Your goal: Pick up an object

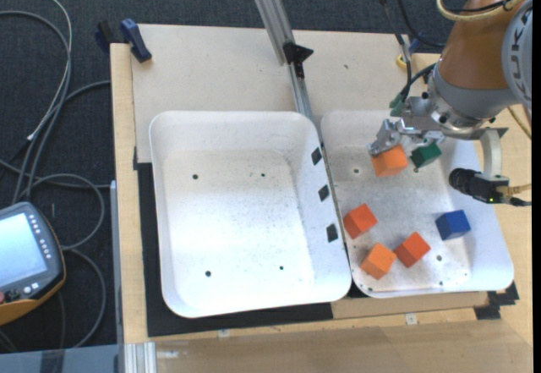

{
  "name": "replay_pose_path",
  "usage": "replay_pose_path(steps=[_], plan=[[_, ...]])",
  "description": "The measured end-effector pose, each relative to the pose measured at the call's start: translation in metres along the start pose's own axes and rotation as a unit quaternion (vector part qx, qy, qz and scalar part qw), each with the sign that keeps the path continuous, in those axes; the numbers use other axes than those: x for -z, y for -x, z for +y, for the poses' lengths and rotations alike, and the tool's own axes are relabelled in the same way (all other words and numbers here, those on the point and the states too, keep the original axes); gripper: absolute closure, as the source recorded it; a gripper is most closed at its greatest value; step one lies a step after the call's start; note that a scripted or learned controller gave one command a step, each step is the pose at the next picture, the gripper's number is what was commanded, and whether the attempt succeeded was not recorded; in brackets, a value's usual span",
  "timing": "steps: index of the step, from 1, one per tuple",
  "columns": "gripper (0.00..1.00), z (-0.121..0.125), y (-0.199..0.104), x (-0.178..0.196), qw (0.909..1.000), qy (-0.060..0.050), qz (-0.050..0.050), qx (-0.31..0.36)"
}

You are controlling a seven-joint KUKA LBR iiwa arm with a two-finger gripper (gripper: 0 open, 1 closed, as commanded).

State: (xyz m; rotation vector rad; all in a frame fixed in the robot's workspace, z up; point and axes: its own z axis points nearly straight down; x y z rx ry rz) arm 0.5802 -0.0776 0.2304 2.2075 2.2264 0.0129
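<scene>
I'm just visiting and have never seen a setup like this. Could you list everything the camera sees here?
Bins: 2, white, side by side on the bench; left bin, right bin.
Orange blocks: 4, all in the right bin; one at the gripper, three near the front.
Blue block: 1, right bin, right side.
Green piece: 1, beside the gripper; I cannot tell what it is.
Blue clamp: 1, bench's far left corner.
Metal pole: 1, silver, rising behind the bins.
Handheld screen: 1, orange-rimmed, left of bench.
Cables: several, on dark floor.
Robot arm: 1, grey and orange, reaching from the right; gripper over the right bin.
</scene>
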Motion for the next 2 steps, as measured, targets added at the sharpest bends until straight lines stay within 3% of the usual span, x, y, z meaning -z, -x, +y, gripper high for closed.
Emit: replay_pose_path(steps=[1, 2], plan=[[1.00, -0.010, -0.083, -0.032, 1.0000, -0.008, 0.002, 0.000], [1.00, 0.032, -0.157, 0.056, 1.0000, 0.000, 0.001, 0.001]])
